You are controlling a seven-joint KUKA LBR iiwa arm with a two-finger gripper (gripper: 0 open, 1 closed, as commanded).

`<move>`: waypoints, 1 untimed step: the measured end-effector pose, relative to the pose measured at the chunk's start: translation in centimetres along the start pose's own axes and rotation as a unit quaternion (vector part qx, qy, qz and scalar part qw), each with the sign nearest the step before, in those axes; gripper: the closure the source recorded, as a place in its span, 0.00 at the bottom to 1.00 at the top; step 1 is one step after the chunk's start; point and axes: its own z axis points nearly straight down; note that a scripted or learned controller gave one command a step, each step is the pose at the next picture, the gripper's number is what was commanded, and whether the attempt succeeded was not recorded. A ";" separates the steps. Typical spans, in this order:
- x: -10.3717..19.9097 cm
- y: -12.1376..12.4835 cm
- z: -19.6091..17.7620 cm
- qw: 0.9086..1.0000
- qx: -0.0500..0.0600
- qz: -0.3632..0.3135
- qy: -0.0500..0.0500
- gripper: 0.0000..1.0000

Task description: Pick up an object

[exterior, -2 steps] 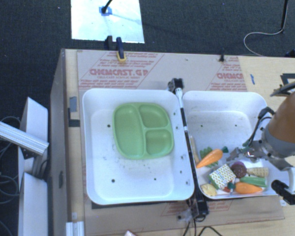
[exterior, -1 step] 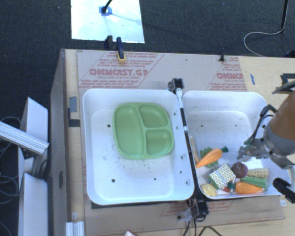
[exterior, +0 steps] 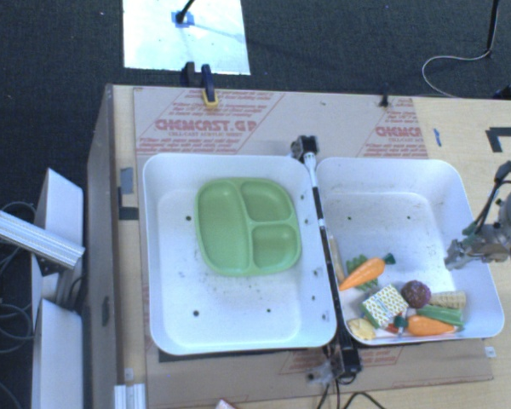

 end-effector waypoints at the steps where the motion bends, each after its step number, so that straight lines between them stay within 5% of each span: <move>1: 0.0 0.0 0.1 1.000 0.001 0.000 0.001 0.00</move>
